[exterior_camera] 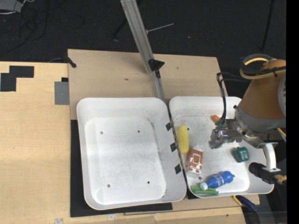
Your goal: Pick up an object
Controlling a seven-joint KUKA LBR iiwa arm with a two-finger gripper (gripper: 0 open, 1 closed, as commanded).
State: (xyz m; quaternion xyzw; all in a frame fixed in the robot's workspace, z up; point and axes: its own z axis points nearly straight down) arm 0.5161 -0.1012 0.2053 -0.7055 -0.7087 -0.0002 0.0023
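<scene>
Left bin (93, 125): white. Right bin (196, 107), by its left wall: corn (183, 139); below it, carton (195, 161); at the front rim, bottle (218, 179) on its side, touching a green stick (206, 190). Gripper (218, 138): low over mid-bin, nothing seen in it; whether open, cannot tell. Orange piece (215, 119) just behind it; green block (241, 154) near, to its right. Advice: centre over one lone item, descend straight, keep off the walls. Corn lies left of the gripper, apart.
</scene>
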